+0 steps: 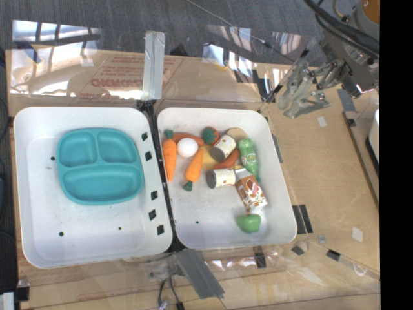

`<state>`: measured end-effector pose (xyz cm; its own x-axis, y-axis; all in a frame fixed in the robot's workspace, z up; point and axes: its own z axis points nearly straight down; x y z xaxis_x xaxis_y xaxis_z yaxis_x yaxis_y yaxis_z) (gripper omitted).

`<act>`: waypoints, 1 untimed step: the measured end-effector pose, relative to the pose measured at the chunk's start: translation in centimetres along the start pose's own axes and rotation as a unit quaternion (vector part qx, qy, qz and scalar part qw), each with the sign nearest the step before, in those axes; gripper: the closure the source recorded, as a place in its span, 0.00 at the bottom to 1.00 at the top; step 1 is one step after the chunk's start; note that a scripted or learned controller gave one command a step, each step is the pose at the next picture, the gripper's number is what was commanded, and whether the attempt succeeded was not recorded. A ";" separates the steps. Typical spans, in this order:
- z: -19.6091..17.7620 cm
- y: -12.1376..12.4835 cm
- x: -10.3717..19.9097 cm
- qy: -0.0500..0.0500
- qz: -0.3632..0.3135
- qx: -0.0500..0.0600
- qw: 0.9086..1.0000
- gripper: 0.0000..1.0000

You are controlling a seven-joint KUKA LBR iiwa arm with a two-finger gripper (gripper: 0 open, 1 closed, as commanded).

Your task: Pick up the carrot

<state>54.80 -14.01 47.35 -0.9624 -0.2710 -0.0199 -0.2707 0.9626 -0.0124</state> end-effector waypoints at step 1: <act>-2.2 -6.8 2.6 0.004 -0.049 -0.001 0.999 1.00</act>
<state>54.10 -21.21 49.57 -0.9313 -0.3640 -0.0105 -0.3639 0.9314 -0.0115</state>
